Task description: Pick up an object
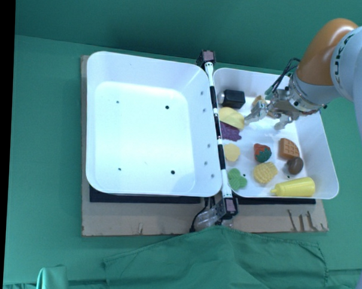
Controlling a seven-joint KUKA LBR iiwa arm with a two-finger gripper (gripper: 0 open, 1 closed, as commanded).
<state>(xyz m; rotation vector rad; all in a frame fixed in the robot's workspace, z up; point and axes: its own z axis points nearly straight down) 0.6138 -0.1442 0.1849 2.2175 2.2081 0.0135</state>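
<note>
Camera view: 2 bins (112, 66), perhaps 10 objects (265, 173), 1 end effector (270, 115).

- I see the arm (352, 52) entering from about two o'clock and slanting down toward nine o'clock.
- Its orange band (326, 48) sits just above the wrist, with the grey link beyond it at the three o'clock edge.
- The gripper (267, 116) hangs low at the wrist's eight o'clock side.
- Metal fingers (254, 116) splay out toward nine o'clock; I can't judge their gap.
</note>
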